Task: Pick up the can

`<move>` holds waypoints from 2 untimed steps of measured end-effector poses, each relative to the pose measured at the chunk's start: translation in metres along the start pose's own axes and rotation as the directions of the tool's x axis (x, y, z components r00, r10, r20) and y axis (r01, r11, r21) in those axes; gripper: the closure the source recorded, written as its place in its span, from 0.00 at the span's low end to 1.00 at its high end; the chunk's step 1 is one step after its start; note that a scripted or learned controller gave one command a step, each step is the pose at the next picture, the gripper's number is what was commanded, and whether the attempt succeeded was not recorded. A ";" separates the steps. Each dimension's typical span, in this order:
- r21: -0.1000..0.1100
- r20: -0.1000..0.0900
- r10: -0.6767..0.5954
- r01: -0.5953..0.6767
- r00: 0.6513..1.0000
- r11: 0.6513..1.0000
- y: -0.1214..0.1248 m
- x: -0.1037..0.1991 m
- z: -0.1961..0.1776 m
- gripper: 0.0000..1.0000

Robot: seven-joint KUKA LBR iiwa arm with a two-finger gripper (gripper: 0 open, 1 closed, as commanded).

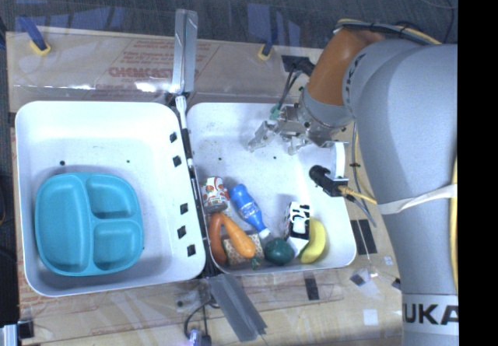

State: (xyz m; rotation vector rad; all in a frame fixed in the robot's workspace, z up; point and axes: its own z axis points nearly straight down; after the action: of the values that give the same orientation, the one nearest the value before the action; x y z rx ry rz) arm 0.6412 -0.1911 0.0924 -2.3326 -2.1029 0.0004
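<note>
We see the gripper (274, 137) hovering with jaws spread wide and holding nothing in the right bin's (233, 115) upper part, well apart from the can (215, 193) lower left, presumably awaiting descent.

Two white bins (47, 115) sit side by side. The left holds one blue tray (88, 221). The right holds one can (215, 193), one bottle (247, 208), one banana (314, 241) and one carrot (233, 234).

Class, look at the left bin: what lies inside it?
Inside the left bin lies a blue divided tray, flat on the floor toward the near-left corner. Whatever might sit beneath the tray is covered and cannot be seen.
</note>
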 end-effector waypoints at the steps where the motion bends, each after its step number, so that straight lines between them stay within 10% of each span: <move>1: 0.002 0.000 0.095 -0.095 0.995 0.995 -0.052 -0.014 0.001 0.00; 2: 0.000 0.000 0.115 -0.115 0.993 0.993 -0.035 -0.015 0.000 0.00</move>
State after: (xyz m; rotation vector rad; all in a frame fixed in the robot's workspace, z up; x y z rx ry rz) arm 0.6052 -0.2027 0.0922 -2.4499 -1.9651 0.0013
